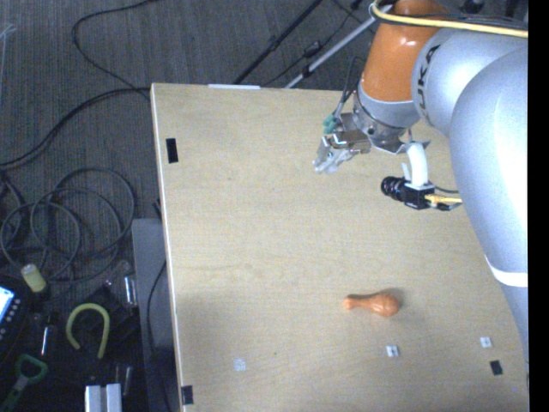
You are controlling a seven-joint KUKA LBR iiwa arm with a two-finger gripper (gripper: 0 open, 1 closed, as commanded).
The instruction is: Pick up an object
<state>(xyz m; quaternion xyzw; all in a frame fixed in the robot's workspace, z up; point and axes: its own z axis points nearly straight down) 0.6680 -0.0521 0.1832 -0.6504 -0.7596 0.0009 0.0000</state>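
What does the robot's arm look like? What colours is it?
The arm is big, round and smooth, mostly light grey, with a shiny orange band just above the wrist. A thin yellow cable curves over the top of it. At the end sits a small silvery metal gripper with a bit of green on it. A black and white part sticks out beside the wrist.

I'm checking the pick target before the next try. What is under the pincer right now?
Under the pincer lies bare tan board, with nothing resting on it there. The orange pear-shaped object lies apart, nearer the camera. The arm hides the board beneath itself.
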